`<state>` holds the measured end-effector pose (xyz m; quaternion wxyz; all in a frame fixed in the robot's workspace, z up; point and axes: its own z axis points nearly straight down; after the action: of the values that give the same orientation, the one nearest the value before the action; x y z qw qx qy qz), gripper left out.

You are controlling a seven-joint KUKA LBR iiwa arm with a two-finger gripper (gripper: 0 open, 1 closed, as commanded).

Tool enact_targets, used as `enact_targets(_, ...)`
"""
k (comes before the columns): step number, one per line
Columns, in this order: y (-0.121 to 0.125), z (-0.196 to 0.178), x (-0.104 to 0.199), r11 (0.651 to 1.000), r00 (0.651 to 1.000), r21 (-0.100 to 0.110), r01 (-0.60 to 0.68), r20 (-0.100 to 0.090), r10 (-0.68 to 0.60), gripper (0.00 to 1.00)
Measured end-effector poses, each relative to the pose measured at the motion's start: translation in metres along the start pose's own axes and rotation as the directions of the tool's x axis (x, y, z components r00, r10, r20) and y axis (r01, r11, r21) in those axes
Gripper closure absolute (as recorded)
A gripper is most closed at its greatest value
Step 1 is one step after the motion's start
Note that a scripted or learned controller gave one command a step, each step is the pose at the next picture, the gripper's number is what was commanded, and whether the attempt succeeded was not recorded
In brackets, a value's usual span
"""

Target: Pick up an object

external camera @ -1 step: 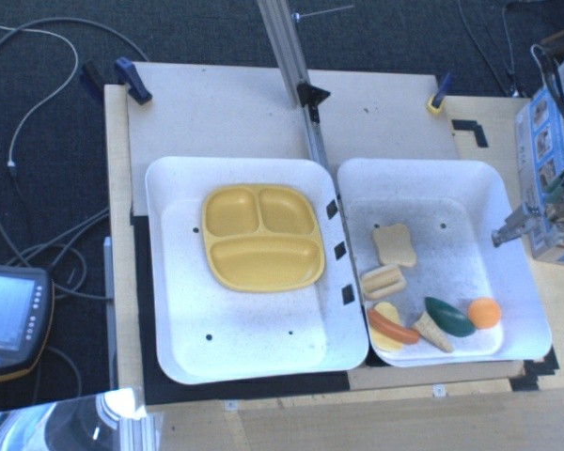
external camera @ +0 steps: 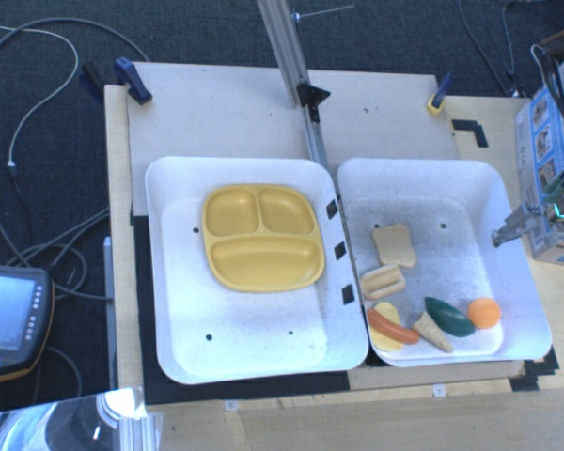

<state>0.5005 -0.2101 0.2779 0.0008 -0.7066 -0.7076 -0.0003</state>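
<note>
- The gripper (external camera: 513, 230) sits at the right bin's (external camera: 508, 195) right rim; whether it is open cannot be told.
- Toy foods lie in that bin's near part: bread slice (external camera: 394, 245), sausage (external camera: 393, 326), orange (external camera: 484, 313).
- A yellow divided plate (external camera: 261, 237) lies in the left bin (external camera: 183, 346).
</note>
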Motion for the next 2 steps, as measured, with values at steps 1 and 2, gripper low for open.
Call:
enact_targets(1, 0.004, 0.044, 0.005, 1.0, 1.0, 0.005, 0.0, -0.001, 0.0, 0.0)
enact_targets(2, 0.001, 0.088, 0.0, 1.0, 1.0, 0.005, -0.002, -0.001, 0.002, 0.0)
